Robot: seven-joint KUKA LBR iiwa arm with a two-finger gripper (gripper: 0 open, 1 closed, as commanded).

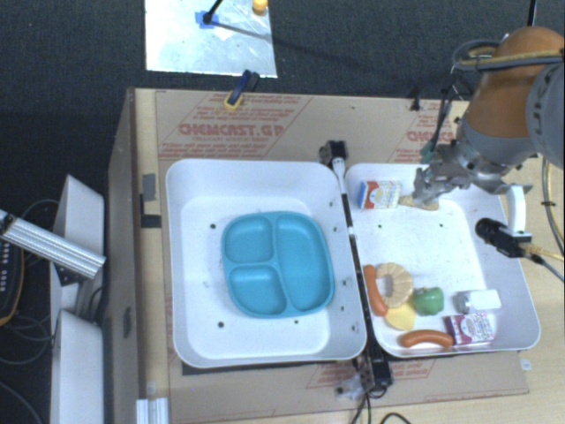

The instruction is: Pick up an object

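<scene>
- Looking down from the camera view, I see my gripper (430, 193) low over the far edge of the right bin (459, 237), just beside a small red-and-white carton (381, 194) and touching or nearly touching a small tan piece (427, 205) under the fingertips.
- I cannot tell whether my fingers are apart or together; the wrist hides them from this angle, and nothing shows between them, so I claim no hold.
- Nearest candidate is the tan piece: it looks small, light and probably rigid plastic, low to the bin floor, so I judge it needs a pinch straight down across its narrow width.
- The carton next to it looks light and boxy, with flat faces that should grip well across the short sides; it may skid on the smooth bin if nudged.
- Toward the near end of the same bin lie toy foods in a cluster: an orange sausage (374, 291), a ridged tan pastry (395, 281), a green pepper (428, 300), a yellow piece (400, 318), a second sausage (425, 339) and two more cartons (475, 328).
- These rounded ones look slick and likely to roll; crowding leaves little finger room.
- In the left bin (190, 263) sits a blue divided plate (276, 264), wide and flat, a poor fit for my fingers.
</scene>
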